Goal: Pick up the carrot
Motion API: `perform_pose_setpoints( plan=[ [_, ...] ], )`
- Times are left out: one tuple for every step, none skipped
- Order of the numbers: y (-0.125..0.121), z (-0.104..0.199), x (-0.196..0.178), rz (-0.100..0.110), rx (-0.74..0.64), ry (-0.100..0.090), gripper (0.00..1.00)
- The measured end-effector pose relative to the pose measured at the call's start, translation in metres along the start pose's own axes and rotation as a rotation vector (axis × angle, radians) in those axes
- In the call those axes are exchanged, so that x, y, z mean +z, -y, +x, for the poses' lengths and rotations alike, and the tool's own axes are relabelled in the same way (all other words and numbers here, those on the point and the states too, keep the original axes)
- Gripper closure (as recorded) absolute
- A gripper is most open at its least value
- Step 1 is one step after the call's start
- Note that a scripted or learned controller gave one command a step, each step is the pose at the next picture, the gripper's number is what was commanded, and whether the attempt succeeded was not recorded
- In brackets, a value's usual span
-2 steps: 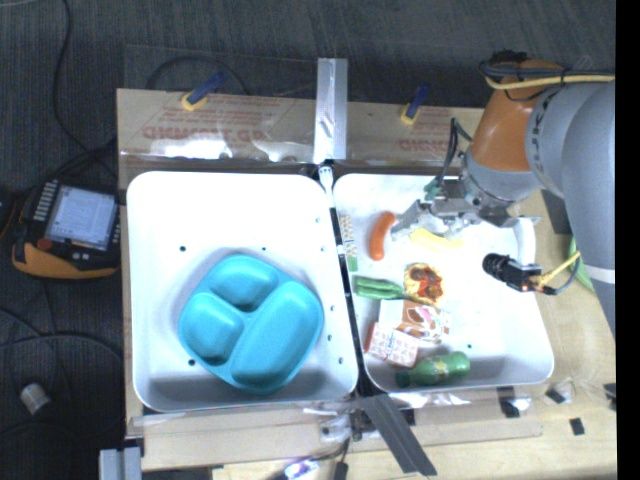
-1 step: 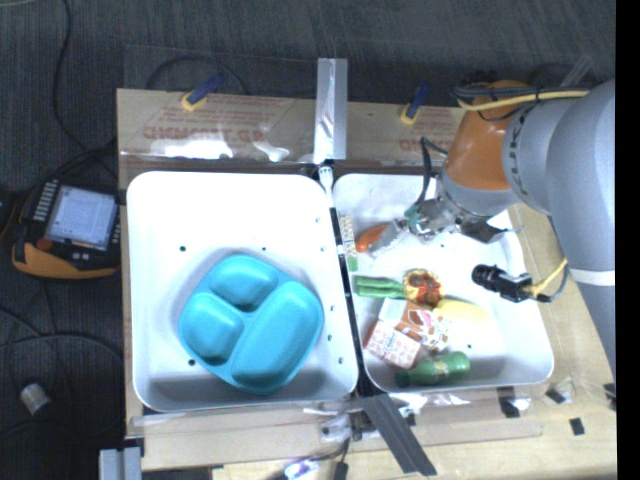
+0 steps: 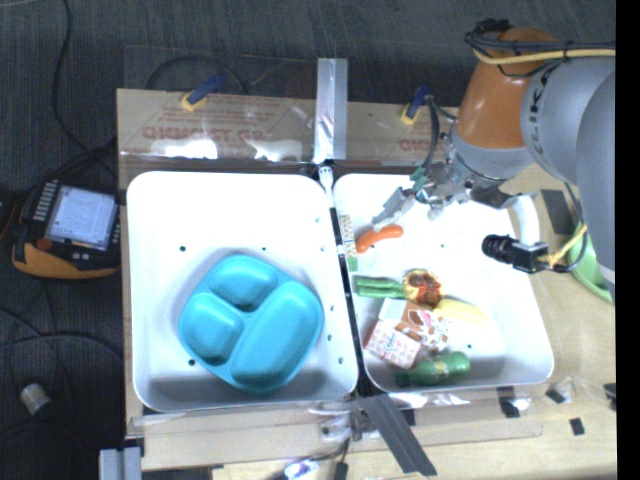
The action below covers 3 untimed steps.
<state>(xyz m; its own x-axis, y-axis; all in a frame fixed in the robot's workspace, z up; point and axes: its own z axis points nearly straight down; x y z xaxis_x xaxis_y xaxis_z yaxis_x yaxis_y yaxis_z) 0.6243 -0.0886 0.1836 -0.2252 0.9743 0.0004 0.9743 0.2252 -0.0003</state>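
The carrot [image 3: 379, 235], small and orange, lies in the right bin [image 3: 500, 218] close to its upper left corner, beside the divider between the bins. My gripper [image 3: 408, 213] hangs just above and to the right of it. It is open, with one finger [image 3: 390, 208] slanting down toward the carrot's upper end. Nothing is held between the fingers. The grey arm with its orange band [image 3: 495, 108] comes in from the upper right.
Below the carrot the right bin holds a green stalk [image 3: 374, 286], a brown and red toy [image 3: 423, 286], a yellow piece [image 3: 462, 312], a printed carton [image 3: 398, 342] and a green vegetable [image 3: 436, 368]. A blue divided plate [image 3: 250, 318] lies in the left bin [image 3: 160, 208].
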Motion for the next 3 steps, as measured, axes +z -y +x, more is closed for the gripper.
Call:
perform_pose_setpoints(
  plan=[
    [-0.027, -0.032, 0.094, -0.01, -0.118, 0.005, 0.0],
    [0.001, -0.086, 0.028, 0.0, -0.074, 0.002, 0.0],
    [-0.003, -0.109, 0.095, -0.006, -0.022, 0.006, 0.0]
  ],
)
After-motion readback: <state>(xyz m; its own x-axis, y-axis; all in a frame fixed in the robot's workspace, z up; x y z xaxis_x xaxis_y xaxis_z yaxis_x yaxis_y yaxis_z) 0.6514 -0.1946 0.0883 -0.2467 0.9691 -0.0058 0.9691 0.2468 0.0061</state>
